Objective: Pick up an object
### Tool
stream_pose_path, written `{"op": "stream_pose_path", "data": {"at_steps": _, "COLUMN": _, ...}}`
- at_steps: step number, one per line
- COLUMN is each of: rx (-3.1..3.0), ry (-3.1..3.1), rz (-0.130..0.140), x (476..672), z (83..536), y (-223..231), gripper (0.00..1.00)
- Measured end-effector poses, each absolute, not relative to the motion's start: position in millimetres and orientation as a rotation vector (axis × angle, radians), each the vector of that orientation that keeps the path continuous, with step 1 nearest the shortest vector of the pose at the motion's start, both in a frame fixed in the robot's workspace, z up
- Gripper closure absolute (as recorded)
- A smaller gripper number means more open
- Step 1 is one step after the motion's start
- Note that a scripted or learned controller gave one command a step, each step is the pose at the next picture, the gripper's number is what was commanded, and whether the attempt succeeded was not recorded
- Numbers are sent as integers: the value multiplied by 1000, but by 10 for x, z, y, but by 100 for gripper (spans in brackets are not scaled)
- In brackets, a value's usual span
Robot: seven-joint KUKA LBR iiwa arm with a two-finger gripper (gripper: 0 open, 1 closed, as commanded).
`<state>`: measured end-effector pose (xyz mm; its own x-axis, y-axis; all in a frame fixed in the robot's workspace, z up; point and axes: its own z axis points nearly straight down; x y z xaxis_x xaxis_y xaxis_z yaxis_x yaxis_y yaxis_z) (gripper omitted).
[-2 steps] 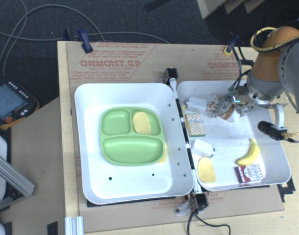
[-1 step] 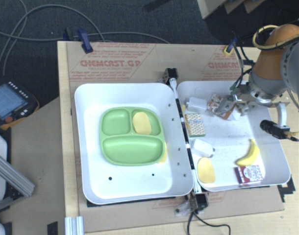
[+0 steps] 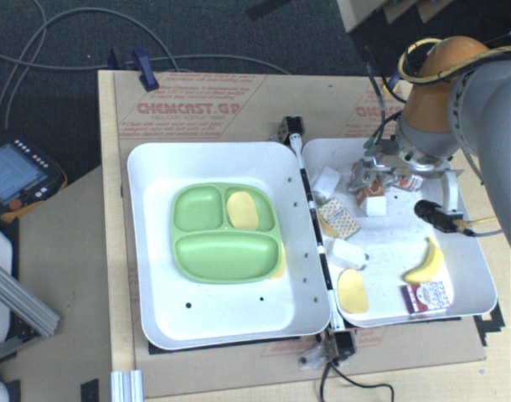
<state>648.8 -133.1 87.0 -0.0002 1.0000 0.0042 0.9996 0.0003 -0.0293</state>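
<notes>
Arm enters from right, jaws (image 3: 374, 180) lowered into the far part of the right bin (image 3: 473, 262), over a cluster of small items: a white block (image 3: 327, 179) and a small brown-and-white box (image 3: 374, 199) just beneath. Cannot tell whether jaws are apart or together. Same bin, nearer: banana (image 3: 426, 262), red-and-white packet (image 3: 427, 296), yellow disc (image 3: 352, 291), patterned packet (image 3: 338, 219). Left bin (image 3: 155, 224) holds a green divided plate (image 3: 226, 233) with a yellow piece (image 3: 243, 210) in its far right compartment.
</notes>
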Motion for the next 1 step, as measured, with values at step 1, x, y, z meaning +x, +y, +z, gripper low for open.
{"op": "stream_pose_path", "data": {"at_steps": 1, "rx": -2220, "ry": -2225, "rz": -4, "x": 6223, "z": 1859, "y": -455, "gripper": 100}}
